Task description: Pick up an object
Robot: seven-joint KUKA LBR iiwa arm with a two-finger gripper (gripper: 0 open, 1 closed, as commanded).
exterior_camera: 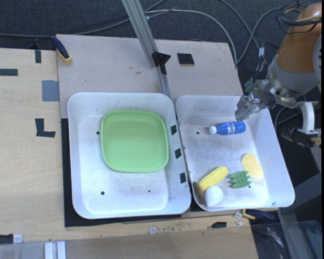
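bottle point(227, 128) first: a small blue one with a white cap, lying on its side near the back of the right bin point(275, 161), cap pointing left. it looks like the likeliest thing to be picked, because the gripper point(244, 111) hangs just above and beside its right end, tilted down toward it. whether the gripper is open or closed i cannot tell from where i stand; nothing is visibly gripped. the other bits sit together at the near end of that bin: a yellow corn cob point(212, 177), a white ball point(214, 196) touching it, a green leafy piece point(240, 179) and a yellow lemon point(251, 165), well apart from the bottle, which leaves room around it. the left bin point(81, 144) holds a green plate point(134, 141), lying flat. no label or writing can be read on the bottle or anything else.
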